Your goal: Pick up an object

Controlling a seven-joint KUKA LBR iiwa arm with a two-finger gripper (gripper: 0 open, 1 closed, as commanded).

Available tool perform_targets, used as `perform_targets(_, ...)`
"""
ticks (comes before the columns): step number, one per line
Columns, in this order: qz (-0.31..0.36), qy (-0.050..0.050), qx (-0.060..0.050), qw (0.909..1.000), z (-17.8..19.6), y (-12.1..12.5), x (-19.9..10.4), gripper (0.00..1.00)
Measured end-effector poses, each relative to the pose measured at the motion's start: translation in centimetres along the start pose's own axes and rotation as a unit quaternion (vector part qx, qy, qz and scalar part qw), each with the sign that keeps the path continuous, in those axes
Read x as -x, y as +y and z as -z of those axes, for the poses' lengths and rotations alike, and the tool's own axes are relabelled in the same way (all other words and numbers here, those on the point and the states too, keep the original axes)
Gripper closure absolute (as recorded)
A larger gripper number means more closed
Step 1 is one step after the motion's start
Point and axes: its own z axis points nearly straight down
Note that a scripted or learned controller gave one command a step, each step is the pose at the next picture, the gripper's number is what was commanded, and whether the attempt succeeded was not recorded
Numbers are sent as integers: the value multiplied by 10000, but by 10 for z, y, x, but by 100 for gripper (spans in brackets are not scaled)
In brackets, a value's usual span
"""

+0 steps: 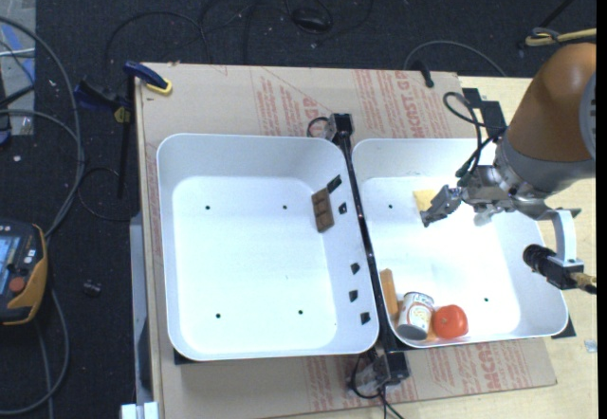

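While I hang over the right bin, this is how things stand, from my fingers outward.

Gripper: my gripper sits in the upper middle of the right bin, dark fingers pointing left; I cannot tell whether they are spread or pressed together, and I see nothing between them.

Yellow block: the yellow block lies just beside my fingertips, upper left part of that bin. It looks small, light and possibly soft, so I judge a gentle pinch across its flat sides would suit.

Can: a small tin can lies at the bin's lower left corner. Probably stiff, smooth, prone to rolling; take it across the body.

Tomato: a red tomato touches the can's right side. Round, slippery; grip at the widest part.

Orange stick: an orange stick lies along the left wall.

Left bin: the left bin holds a brown bar near its right wall.
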Motion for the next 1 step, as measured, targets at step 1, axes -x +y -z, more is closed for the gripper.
perform_targets(1,190,2,-24,9998,-61,28,26,0)
